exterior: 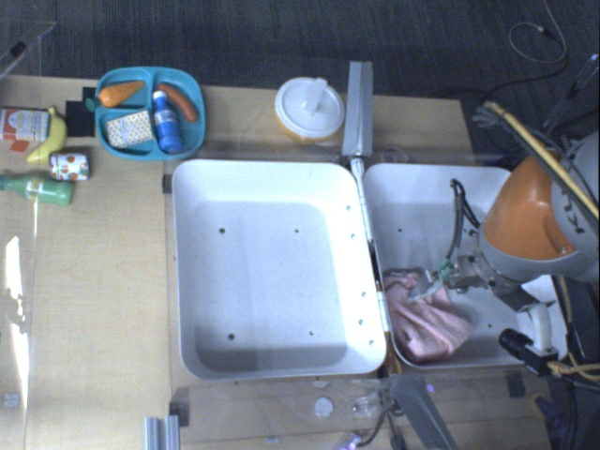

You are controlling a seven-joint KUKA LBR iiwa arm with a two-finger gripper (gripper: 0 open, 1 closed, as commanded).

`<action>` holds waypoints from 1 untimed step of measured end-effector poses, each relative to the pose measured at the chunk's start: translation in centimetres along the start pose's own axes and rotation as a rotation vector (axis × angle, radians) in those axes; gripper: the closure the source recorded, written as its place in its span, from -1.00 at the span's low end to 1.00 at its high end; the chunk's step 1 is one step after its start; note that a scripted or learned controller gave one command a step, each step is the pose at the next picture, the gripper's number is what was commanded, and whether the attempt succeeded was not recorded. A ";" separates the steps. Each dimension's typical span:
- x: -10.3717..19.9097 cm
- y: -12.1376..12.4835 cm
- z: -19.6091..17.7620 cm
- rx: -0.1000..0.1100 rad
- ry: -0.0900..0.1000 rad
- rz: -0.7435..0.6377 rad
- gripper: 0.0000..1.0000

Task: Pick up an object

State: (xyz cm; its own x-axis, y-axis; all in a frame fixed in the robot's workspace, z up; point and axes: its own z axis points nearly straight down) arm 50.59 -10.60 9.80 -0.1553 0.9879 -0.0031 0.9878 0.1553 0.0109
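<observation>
A crumpled pink cloth (pixel 427 319) lies in the near left corner of the right bin (pixel 417 204). My gripper (pixel 439 281) is low in that bin, right at the cloth's upper edge, and seems to touch it. The grey arm with its orange band (pixel 525 216) reaches in from the right and covers the bin's right part.
The left bin (pixel 267 265) sits beside the right one, with a metal divider (pixel 357 111) at the back between them. A blue divided plate of toy food (pixel 150 111), a white lidded cup (pixel 309 108) and small toys (pixel 47 153) rest on the wooden bench behind and to the left.
</observation>
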 end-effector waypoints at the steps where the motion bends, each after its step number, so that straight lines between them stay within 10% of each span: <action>1: 0.6 2.6 0.6 -0.006 -0.002 -0.013 -1.00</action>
State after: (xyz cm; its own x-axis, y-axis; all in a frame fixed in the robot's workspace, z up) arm 53.03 -9.61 9.23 -0.1680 0.9858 -0.0049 0.9856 0.1681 0.0166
